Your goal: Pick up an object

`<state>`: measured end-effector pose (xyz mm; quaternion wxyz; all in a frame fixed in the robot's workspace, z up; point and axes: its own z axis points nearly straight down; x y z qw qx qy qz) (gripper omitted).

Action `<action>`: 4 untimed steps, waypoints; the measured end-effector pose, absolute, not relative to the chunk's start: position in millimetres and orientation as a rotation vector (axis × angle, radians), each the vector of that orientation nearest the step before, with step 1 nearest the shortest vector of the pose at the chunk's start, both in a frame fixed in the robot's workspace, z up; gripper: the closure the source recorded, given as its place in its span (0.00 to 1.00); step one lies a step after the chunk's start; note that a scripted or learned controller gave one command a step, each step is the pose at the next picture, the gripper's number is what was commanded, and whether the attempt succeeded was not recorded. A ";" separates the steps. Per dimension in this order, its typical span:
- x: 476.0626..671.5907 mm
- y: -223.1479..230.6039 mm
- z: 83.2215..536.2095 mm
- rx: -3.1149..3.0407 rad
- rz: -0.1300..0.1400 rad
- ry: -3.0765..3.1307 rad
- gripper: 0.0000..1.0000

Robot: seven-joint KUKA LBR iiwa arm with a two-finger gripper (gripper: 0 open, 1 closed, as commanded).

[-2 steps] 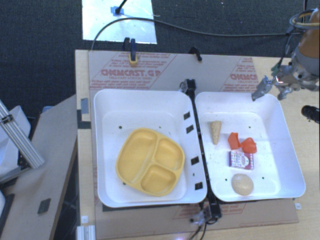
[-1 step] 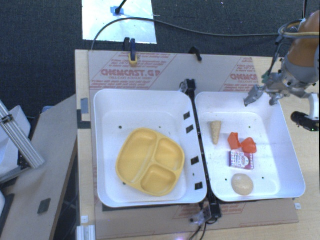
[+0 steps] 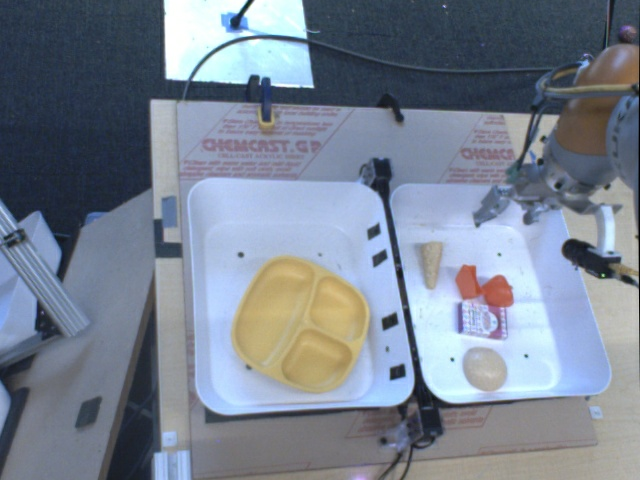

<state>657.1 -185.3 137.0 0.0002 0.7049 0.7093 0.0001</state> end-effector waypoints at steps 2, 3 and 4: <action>663.7 -193.0 213.0 2.209 0.007 2.222 1.00; 664.8 -192.8 206.5 2.211 0.003 2.226 1.00; 639.0 -146.1 199.7 2.214 0.000 2.231 1.00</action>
